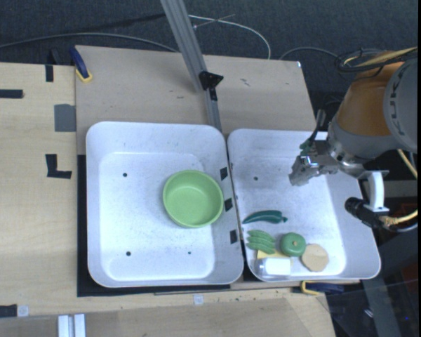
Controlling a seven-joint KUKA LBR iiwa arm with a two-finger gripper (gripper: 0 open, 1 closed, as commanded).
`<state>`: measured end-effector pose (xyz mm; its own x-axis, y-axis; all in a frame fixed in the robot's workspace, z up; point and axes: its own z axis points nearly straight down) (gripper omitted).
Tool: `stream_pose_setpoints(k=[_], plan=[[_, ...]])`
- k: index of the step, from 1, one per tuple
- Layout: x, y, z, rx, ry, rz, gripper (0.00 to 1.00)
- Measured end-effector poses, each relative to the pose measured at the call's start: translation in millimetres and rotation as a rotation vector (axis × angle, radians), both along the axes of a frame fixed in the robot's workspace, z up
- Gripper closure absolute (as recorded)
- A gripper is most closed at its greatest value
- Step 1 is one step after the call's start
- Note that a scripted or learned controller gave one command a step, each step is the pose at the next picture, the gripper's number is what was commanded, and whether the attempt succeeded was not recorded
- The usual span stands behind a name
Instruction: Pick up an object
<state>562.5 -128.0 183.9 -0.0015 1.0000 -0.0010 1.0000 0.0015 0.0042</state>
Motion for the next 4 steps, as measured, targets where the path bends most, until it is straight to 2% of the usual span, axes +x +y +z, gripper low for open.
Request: stream_pose_setpoints(k=[1,2,3,4], plan=[[-1,1,42,0.0,0.001,0.0,1.0],[0,1,70,0.0,0.002,0.0,1.0],[1,45,66,0.002,0.006,0.004,1.0],[-10,93,60,0.002,0.008,0.004,1.0]])
